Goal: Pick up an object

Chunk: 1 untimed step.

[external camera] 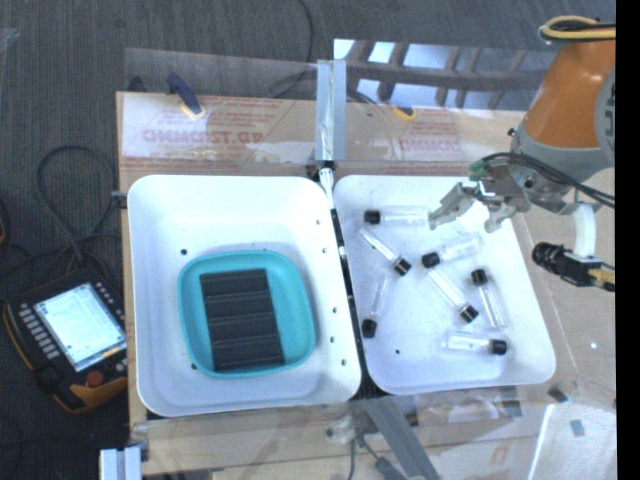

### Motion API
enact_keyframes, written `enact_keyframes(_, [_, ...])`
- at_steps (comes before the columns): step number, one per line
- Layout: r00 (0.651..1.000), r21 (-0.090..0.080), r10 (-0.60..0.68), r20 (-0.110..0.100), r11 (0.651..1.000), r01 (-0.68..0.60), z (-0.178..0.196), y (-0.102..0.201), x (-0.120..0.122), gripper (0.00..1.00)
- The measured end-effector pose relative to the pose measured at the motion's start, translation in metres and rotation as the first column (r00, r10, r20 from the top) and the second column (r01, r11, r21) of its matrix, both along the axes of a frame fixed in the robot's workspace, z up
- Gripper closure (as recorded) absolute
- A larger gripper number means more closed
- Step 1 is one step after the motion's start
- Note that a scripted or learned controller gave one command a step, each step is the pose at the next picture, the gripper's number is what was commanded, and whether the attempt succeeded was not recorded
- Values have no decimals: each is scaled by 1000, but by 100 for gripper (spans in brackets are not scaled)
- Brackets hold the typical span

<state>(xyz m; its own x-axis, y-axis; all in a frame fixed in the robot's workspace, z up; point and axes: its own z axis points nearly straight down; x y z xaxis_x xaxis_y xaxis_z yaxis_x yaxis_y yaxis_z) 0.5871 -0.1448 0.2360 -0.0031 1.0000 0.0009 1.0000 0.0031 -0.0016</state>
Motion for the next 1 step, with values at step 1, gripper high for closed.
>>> enact_keyframes(1, [1000,1,16,1,1000,-16,-140,-25,-35,0])
